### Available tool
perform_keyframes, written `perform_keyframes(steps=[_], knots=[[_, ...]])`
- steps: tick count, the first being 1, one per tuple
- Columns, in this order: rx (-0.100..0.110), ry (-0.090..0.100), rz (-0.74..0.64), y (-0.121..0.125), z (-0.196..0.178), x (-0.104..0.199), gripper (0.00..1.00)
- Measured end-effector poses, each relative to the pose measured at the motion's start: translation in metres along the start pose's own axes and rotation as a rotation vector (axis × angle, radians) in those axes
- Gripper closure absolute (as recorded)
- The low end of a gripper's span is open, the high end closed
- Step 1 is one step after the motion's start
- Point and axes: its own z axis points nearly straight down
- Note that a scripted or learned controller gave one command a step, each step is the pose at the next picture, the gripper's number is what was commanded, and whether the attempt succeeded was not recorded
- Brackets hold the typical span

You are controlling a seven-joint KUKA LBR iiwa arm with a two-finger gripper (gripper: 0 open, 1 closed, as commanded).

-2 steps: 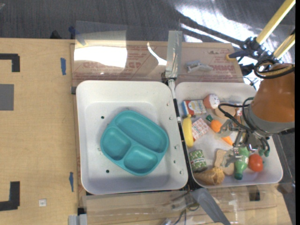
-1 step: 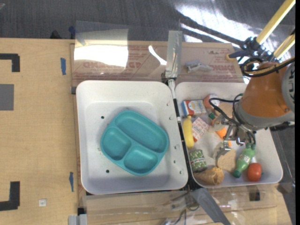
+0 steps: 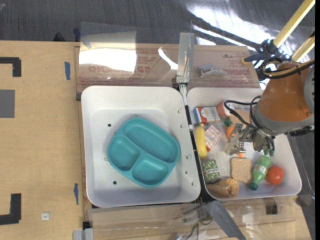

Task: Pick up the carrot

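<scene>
Teal plastic catches our eye first: a divided tray [image 3: 144, 151] with three compartments lies tilted in the left bin [image 3: 95, 109], and we take it as our landmark. Off to the tray's right, past the rim where the two bins meet, sits the right bin [image 3: 295, 181], crowded with toy food.

Closest to the tray on that side we see a yellow piece [image 3: 200, 140] standing lengthwise along the bin's wall, with a red-and-white carton [image 3: 206, 115] just above it and a small patterned packet [image 3: 213, 135] beside it. Below the yellow piece lies a green can [image 3: 210, 170], and below that a brown bread roll [image 3: 224, 187].

The carrot [image 3: 229, 131], small and orange, lies farther right of the tray than the packet, in the upper middle of the right bin. The gripper [image 3: 239, 143] hangs just beside it, on the side away from the tray, close enough that we cannot tell whether they touch. We cannot tell how the gripper is set, as its metal parts blur together under the wrist.

Farther still from the tray lie a slice of toast [image 3: 241, 170], a green bottle [image 3: 259, 170] tilted beside it, and a red tomato [image 3: 275, 174] next to the bottle. The arm's orange band [image 3: 285, 100] looms above these.
</scene>
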Motion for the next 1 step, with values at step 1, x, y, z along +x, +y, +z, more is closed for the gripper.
perform_keyframes(steps=[1], knots=[[-0.004, 0.007, 0.114, 0.0852, -0.1201, 0.0192, 1.0]])
